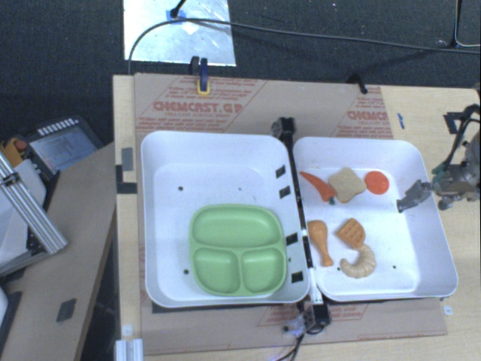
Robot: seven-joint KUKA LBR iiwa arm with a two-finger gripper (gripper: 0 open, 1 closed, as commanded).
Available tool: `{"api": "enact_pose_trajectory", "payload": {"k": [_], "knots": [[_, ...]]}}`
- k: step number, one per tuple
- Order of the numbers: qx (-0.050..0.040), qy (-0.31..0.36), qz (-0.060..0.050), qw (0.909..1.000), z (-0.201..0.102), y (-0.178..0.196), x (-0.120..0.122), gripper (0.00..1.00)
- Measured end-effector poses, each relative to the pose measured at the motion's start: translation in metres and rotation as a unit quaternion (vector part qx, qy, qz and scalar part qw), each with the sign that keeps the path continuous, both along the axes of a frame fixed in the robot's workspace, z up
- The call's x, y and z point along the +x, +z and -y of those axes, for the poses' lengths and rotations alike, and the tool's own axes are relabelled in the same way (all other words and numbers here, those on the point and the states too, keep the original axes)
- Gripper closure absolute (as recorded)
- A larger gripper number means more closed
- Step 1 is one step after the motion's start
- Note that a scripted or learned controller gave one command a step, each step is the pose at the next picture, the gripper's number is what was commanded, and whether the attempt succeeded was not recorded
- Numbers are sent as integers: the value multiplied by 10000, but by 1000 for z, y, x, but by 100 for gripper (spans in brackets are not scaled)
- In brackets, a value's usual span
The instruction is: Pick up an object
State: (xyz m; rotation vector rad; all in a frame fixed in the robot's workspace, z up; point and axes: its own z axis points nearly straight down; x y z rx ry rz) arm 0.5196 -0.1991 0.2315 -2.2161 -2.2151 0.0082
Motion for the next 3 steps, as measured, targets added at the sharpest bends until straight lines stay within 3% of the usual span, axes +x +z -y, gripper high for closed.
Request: {"api": "enact_pose_trajectory", "payload": {"k": [1,3], "knots": [[-14,18,55,10000,-1,6,3,0],[-6,11,38,10000,-3,-99,3,0]]}}
